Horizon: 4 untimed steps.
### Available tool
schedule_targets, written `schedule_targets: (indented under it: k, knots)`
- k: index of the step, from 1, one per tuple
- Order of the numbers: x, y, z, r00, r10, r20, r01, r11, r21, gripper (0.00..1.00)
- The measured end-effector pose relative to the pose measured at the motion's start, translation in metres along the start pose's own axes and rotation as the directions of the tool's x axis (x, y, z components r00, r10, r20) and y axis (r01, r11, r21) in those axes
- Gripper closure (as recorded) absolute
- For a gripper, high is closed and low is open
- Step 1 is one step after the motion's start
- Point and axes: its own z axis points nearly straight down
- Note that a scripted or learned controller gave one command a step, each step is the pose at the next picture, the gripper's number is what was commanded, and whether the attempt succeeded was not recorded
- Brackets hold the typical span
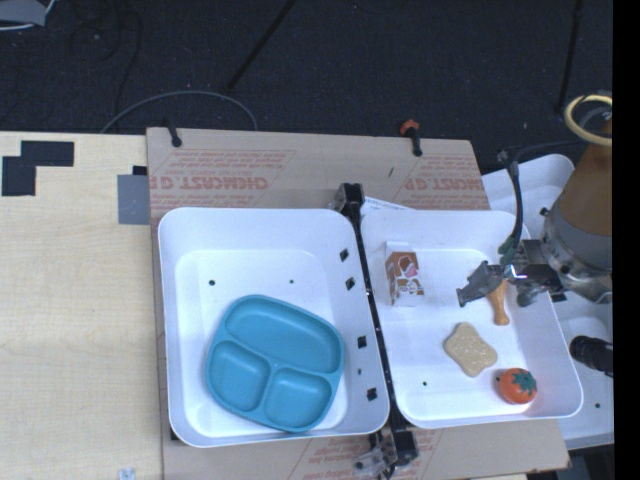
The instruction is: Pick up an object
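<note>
Claw (497, 286) over right bin (560, 408), finger spread unclear, beside small carton (404, 275); board print mirrored, unreadable

arm (590, 208) cut off at right edge; small carton's (403, 275) print illegible
</note>
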Motion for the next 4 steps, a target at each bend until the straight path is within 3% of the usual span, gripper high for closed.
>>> schedule_targets:
  k: [1,3,4]
  knots:
    - [0.000,0.002,-0.006,1.000,-0.002,0.002,0.002,1.000,-0.012,0.00]
    - [-0.014,-0.007,0.112,1.000,-0.001,-0.001,0.001,1.000,-0.004,0.00]
    - [-0.014,-0.007,0.164,1.000,-0.001,0.003,0.001,1.000,-0.012,0.00]
